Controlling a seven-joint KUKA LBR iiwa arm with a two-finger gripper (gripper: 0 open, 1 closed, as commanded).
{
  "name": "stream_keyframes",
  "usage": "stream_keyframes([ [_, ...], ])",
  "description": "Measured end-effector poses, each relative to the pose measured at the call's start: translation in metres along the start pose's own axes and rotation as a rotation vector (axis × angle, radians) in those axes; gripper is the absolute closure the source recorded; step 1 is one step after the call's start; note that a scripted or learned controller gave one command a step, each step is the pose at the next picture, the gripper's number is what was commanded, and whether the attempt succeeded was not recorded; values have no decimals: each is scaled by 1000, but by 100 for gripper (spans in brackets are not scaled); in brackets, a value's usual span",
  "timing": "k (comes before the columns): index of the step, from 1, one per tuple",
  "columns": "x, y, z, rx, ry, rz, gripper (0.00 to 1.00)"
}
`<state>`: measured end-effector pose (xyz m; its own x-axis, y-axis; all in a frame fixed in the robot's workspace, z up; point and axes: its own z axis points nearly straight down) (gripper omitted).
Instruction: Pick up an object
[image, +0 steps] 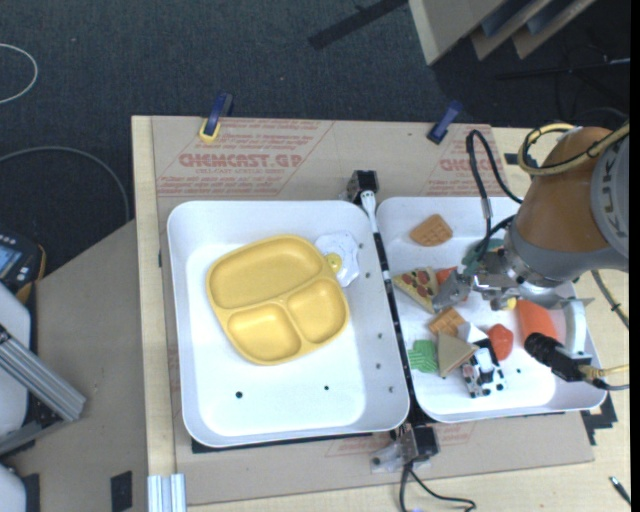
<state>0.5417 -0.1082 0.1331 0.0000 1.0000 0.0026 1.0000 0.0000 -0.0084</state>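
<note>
two shallow white bins are carried side by side on the desk. the left bin is taken up by a yellow divided plate, with a small white piece touching the plate's edge at about 2 o'clock. the right bin is crowded: a tan waffle-like piece lies near its top, a pizza slice toy lies at the left, and below that an orange-brown block, a green piece, a tan wedge, a red piece, an orange carrot-like piece and a small black-and-white object are packed close together, several touching.

the hand is seen low over the middle of the right bin, under the grey and orange arm; how far it is opened cannot be told, and nothing is seen between its tips. cables are draped around the wrist.

the pizza slice toy lies just beside the hand, at about 9 o'clock from it, partly hemmed in by the orange-brown block at 5 o'clock. its long axis runs roughly from 10 o'clock to 4 o'clock, though which end is the point cannot be told.
</note>
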Motion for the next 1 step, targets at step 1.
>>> stream_keyframes([
  [1, 1, 0, 51, -3, -1, 1, 0],
])
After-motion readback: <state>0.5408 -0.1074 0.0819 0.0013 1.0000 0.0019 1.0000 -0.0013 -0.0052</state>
